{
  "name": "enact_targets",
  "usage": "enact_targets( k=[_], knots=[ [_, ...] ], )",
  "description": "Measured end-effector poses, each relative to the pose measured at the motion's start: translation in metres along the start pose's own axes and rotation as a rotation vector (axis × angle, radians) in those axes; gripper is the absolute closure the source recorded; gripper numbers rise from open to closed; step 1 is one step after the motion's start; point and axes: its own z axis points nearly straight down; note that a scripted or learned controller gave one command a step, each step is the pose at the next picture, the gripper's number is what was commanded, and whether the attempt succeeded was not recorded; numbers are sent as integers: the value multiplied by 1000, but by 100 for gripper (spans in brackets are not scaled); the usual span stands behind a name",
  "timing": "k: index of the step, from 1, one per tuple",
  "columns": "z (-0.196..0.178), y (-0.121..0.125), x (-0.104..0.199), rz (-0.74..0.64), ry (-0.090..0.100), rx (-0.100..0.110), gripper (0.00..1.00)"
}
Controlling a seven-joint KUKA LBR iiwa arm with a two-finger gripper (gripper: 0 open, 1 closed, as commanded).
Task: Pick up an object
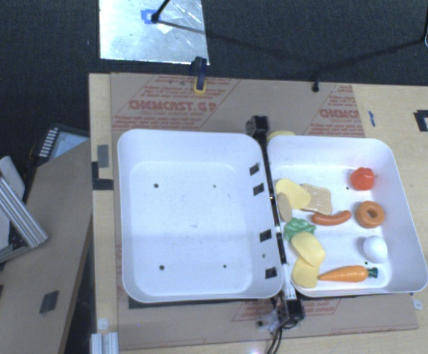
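The right bin (391, 161) holds several toy foods. A red tomato (361, 178) lies near its far right, with a brown doughnut (370, 214) below it and a white egg (375, 248) closer to the front. An orange carrot (343, 273) lies along the front wall. A sausage (331, 217) sits mid-bin beside a tan slice of bread (318, 197). Yellow pieces (293, 193) (308, 249) (305, 273) and a green leafy piece (297, 228) crowd the bin's left side.
The left bin (192, 212) stands beside the right one, joined by black clips (266, 234) along the shared edge. Both rest on a cardboard sheet (177, 102). A metal plate (153, 19) lies at the back, and an aluminium frame (7, 205) stands at the left.
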Motion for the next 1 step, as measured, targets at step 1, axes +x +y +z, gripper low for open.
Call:
enact_targets(
  k=[1],
  knots=[
    [2, 79, -40, 4, -4, 0, 100]
  ],
)
